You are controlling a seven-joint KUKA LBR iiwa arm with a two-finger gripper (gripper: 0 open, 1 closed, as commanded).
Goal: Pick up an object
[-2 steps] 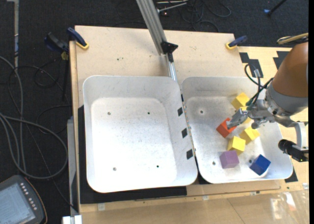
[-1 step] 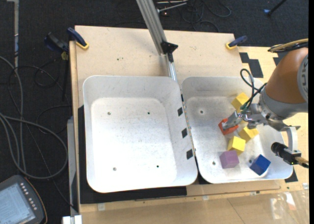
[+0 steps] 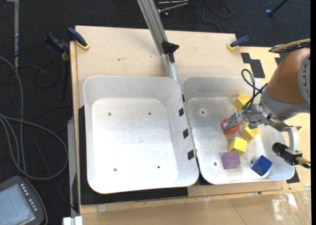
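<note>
On the surface (image 3: 128,51), the left bin (image 3: 98,100) filled the left and centre of the frame. The right bin (image 3: 207,95) sat to its right and held every block. The pincer (image 3: 230,126) hung low at the centre right, tips down on an orange-red object (image 3: 228,129); whether it clamped the object or stood apart I could not tell. Below it lay a purple block (image 3: 230,160) and a yellow block (image 3: 238,144). Another yellow block (image 3: 242,101) lay above and to the right of the pincer, and a blue block (image 3: 261,165) lay at the lower right.
</note>
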